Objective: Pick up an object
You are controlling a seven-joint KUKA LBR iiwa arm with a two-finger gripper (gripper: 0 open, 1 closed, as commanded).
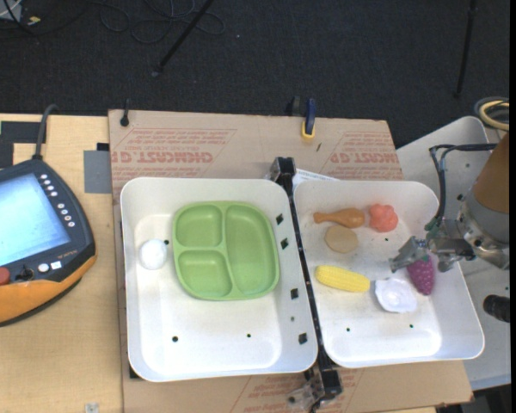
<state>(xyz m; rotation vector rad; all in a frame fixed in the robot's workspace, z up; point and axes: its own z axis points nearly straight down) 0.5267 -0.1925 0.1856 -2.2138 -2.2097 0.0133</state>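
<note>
Brown corrugated cardboard (241, 149) lies under the two shallow white plastic bins, and red print on it, turned upside down to the camera, seems to read "CHEMCAST GP", once above each bin. The left bin (206, 351) holds a green three-compartment plastic plate (226, 250) and, touching the plate's left edge, a small white ball (153, 253).

The right bin (413, 342) holds the toy food. A brown drumstick (339, 218) lies with its long axis left to right, thin end to the left, its thick end just beside a round pink-red fruit (383, 218). Below them sits a tan rounded piece (341, 240). A yellow corn cob (342, 279) lies nearly level, tilted slightly down to the right. A white round piece (396, 296) rests near the cob's right end, and a purple grape bunch (422, 275) sits touching its upper right, long axis roughly upright in view.

The grey two-finger gripper (423, 255) hangs right over the grape bunch; whether the fingers clasp it cannot be told. A teach pendant (30, 239) with a pale screen lies at the left.
</note>
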